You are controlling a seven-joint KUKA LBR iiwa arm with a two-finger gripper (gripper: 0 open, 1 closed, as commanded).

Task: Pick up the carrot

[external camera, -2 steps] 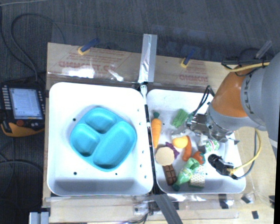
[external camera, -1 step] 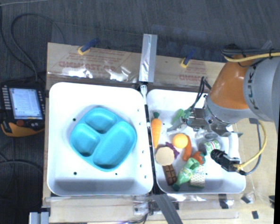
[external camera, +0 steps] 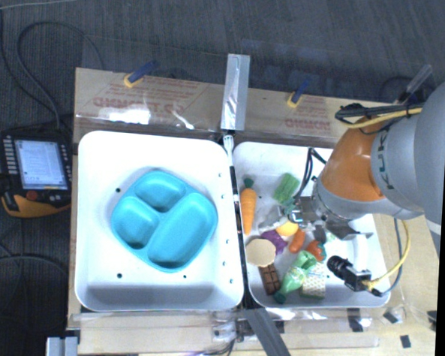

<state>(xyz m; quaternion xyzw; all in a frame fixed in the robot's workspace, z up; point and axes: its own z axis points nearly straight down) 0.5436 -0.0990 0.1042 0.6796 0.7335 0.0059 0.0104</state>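
Gripper (external camera: 307,225) state being hidden among the toys, the slim orange carrot (external camera: 247,209) is being left lying lengthwise by the right bin (external camera: 269,157) wall.

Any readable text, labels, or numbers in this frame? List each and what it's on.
Nothing reads cleanly.
Red print on the cardboard sheet behind the bins: too blurred to read.
Screen of the handheld pendant left of the bench: lit, text too small.
Dark lettering on the arm's grey casing above the orange band: too small and foreshortened to read.
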